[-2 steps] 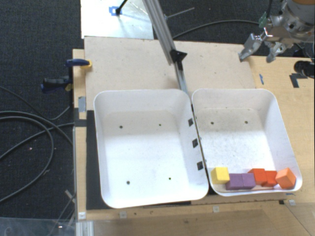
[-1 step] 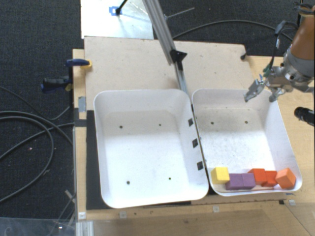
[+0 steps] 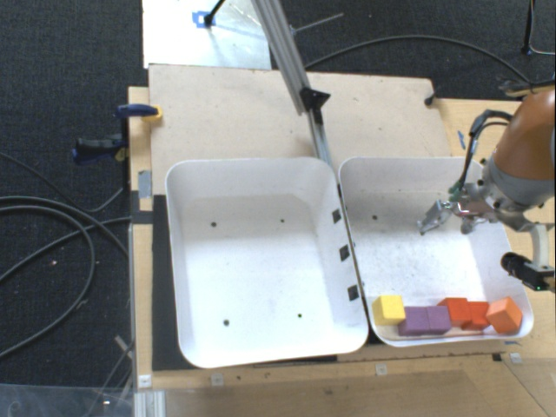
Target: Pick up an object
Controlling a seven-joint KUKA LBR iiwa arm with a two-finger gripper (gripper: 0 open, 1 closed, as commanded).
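The gripper (image 3: 432, 219) hangs over the right bin (image 3: 408, 176), its fingers a little apart with nothing between them. The blocks (yellow (image 3: 388, 308), purple (image 3: 424, 320), red (image 3: 466, 312), orange (image 3: 505, 315)) sit in a row by the near edge.

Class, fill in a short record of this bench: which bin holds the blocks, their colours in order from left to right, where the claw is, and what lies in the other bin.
blocks in: right bin, along its near edge
colours: yellow block, purple block, red block, orange block
claw: over the right bin, apart from the blocks
left bin: no blocks
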